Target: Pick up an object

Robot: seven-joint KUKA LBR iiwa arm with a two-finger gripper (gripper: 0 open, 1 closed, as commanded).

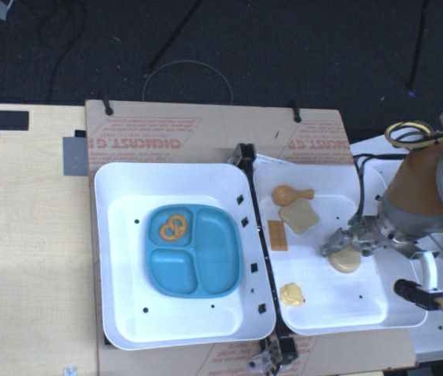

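The hand (345,247) sits low in the right bin (370,308), against a round cream object (346,262) directly beneath it; finger state cannot be told. Lift not yet done.

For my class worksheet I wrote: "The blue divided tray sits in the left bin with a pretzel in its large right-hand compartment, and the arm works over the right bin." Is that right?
Not quite. In the camera view the pretzel lies in the small upper-left compartment of the blue divided tray, not the large right-hand one. The rest stands: the tray sits in the left bin, and the arm's pincer works over the right bin.
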